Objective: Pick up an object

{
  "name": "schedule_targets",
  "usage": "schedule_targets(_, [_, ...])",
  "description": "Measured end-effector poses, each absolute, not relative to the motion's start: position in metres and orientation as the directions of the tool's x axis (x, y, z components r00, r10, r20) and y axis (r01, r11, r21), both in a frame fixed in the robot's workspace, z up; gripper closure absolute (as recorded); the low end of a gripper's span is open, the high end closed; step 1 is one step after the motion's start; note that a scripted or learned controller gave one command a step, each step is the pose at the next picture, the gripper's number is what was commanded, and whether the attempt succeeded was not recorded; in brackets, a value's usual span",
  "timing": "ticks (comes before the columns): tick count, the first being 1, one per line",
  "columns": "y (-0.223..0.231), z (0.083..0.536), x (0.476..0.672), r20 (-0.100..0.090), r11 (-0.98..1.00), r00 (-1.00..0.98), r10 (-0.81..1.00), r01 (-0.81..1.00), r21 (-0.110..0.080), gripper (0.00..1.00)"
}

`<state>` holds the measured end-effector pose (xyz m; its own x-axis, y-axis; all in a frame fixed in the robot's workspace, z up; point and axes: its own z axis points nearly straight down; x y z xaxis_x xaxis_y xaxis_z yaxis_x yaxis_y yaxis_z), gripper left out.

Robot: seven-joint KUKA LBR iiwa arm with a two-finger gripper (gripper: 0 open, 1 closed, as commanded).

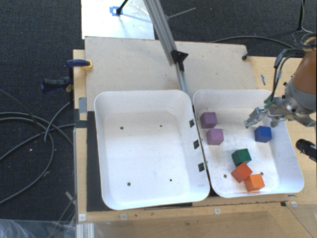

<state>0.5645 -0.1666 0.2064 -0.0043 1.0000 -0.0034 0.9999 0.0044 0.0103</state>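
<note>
The fingers [258,117] hang near the right bin's [285,182] far-right corner, just above the blue cube [263,134]; released or clenched, I cannot tell. A descent slightly off could nudge the blue cube toward the bin's right wall instead of straddling it.

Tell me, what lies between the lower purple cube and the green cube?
Nothing: the camera view shows bare white floor of the right bin between the lower purple cube and the green cube.

Tool [258,117] hovers in right bin [285,182] just left of blue cube [263,134], w/ purple, green, orange cubes nearby.
</note>
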Motion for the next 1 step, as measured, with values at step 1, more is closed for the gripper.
schedule_targets(1, [-0.1134, 0.2785, 0.5924, -0.001, 0.013, -0.013, 1.000, 1.000, 0.012, 0.00])
